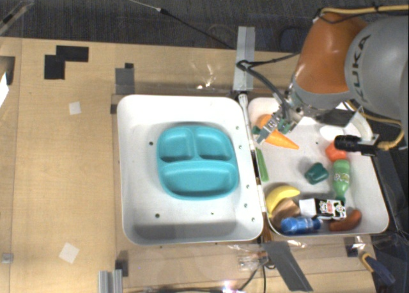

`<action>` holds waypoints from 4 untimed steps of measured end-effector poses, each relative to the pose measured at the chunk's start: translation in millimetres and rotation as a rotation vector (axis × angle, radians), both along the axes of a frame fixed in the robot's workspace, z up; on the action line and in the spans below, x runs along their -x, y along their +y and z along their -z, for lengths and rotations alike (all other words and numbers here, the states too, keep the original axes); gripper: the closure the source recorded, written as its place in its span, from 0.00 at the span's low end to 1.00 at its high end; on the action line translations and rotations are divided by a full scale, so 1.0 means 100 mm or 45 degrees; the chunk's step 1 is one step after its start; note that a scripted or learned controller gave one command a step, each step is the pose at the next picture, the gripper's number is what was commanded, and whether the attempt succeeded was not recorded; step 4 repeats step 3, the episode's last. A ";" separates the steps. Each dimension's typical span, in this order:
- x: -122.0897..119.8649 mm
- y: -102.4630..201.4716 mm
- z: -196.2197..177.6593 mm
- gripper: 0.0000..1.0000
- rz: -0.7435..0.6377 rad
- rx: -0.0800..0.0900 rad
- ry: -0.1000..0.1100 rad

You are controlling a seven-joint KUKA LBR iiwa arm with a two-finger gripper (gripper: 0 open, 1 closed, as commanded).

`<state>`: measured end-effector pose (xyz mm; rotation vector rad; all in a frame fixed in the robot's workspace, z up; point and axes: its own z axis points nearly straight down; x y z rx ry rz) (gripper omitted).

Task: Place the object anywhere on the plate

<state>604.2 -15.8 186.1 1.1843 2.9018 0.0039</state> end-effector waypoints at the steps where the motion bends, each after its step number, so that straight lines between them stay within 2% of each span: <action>1: -0.19 0.49 -0.18 1.00 0.013 -0.003 -0.001; 2: 0.13 1.27 -0.47 1.00 0.090 -0.007 -0.001; 3: 0.12 1.23 -0.46 0.00 0.097 -0.004 0.000; 4: 0.12 1.23 -0.46 0.00 0.097 -0.004 0.000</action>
